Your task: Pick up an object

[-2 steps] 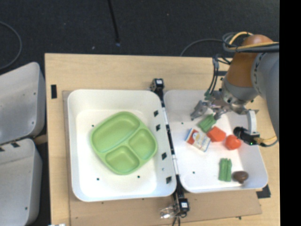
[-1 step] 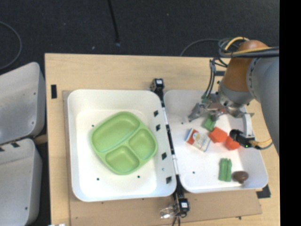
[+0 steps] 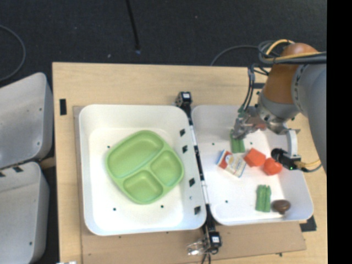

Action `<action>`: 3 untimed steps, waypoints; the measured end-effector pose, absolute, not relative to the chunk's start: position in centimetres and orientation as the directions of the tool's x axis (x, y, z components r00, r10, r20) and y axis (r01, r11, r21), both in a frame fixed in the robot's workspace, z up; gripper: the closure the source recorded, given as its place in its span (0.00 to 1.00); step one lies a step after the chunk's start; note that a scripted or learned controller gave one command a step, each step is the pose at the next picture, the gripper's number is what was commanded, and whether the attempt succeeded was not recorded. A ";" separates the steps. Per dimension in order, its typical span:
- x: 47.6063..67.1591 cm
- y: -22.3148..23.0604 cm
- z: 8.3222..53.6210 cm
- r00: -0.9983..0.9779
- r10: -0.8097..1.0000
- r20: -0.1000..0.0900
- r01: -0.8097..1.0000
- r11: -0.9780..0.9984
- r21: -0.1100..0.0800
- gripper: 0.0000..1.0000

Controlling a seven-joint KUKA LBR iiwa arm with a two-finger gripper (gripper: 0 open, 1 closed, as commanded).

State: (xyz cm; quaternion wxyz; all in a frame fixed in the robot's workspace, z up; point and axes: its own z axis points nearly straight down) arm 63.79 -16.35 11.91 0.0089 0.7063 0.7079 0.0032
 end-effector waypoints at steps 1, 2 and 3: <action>63.2 -16.3 18.1 -0.002 1.000 -0.002 1.000 0.002 0.005 1.00; 63.4 -16.5 22.8 -0.007 1.000 -0.002 1.000 0.007 0.007 1.00; 62.3 -11.3 23.4 -0.006 1.000 0.001 1.000 0.006 0.001 1.00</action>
